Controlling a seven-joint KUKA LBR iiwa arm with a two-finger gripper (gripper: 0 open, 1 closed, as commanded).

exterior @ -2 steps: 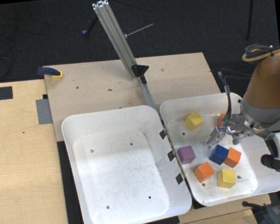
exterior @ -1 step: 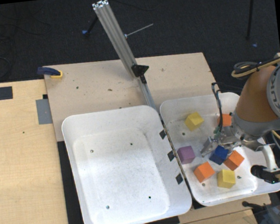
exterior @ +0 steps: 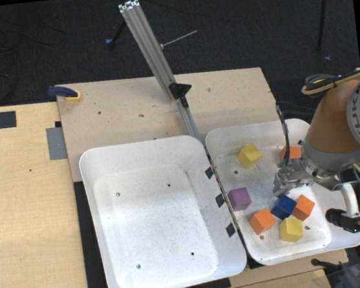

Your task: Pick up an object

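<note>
The right bin (exterior: 271,249) holds several small blocks: a yellow one (exterior: 249,155) near the back, a purple one (exterior: 239,198) by the left wall, an orange one (exterior: 262,220), a blue one (exterior: 283,207), another orange one (exterior: 303,207) and a yellow one (exterior: 291,229) near the front. A further orange block (exterior: 292,153) lies by the arm. My gripper (exterior: 287,182) hangs low in this bin, just above and behind the blue block, with the orange-banded wrist reaching in from the right.
The left bin (exterior: 100,182) stands beside the right one, parted by a ridge with black clips (exterior: 220,199). A slanted aluminium bar (exterior: 154,58) rises behind the bins. A blue and yellow clamp (exterior: 64,92) sits at the board's far left corner.
</note>
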